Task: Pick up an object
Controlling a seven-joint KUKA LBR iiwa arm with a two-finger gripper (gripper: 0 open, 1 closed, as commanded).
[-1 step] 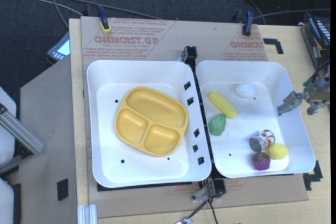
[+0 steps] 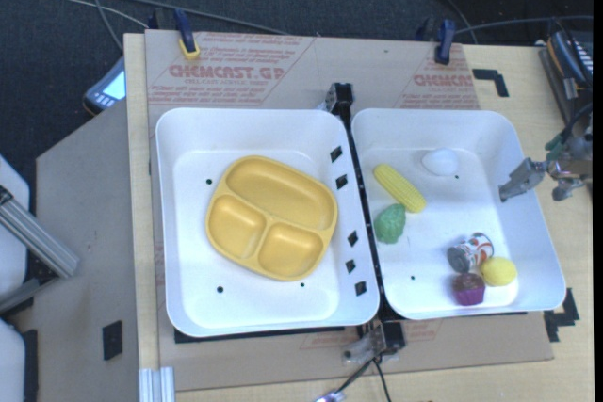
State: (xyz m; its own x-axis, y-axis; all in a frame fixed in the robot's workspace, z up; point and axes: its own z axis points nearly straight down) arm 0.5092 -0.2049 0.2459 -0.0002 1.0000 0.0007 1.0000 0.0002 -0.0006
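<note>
At the right edge of the frame the grey two-finger tool (image 2: 539,176) hangs over the right white bin's (image 2: 528,202) rim, fingers spread and bare. A yellow plastic corn cob (image 2: 399,186) lies in that bin's left half, with a green lumpy toy (image 2: 390,223) just below it.

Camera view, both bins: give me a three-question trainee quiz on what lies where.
1. True or false: the yellow divided plate lies in the right bin.
2. Which thing lies next to the corn cob? A) green toy B) purple toy C) yellow ball
3. Fill in: the gripper is at the right bin's ____ edge.

Key: 1 false, it lies in the left bin; 2 A; 3 right.
</note>
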